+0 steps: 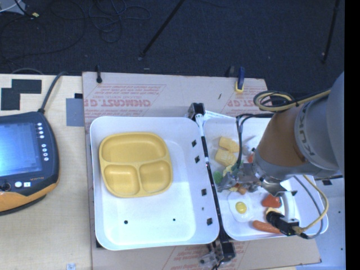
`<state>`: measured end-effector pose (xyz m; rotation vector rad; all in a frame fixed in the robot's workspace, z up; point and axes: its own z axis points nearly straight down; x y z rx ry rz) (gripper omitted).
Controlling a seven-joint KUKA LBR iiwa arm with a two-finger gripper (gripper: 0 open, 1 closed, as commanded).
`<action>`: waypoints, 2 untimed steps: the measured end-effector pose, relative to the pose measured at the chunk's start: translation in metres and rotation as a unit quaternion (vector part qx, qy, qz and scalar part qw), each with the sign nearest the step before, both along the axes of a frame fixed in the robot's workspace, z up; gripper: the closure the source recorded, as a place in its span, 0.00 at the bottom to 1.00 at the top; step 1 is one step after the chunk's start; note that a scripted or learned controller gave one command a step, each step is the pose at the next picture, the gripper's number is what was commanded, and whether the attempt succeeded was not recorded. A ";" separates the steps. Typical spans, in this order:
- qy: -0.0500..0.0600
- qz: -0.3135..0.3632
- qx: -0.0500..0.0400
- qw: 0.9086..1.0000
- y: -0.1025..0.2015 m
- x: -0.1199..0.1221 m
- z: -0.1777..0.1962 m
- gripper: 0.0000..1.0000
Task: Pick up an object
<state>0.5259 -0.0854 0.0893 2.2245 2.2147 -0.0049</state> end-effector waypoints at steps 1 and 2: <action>0.001 0.001 0.001 1.000 -0.007 0.033 -0.001 0.00; 0.002 0.000 0.004 1.000 -0.006 0.032 0.008 1.00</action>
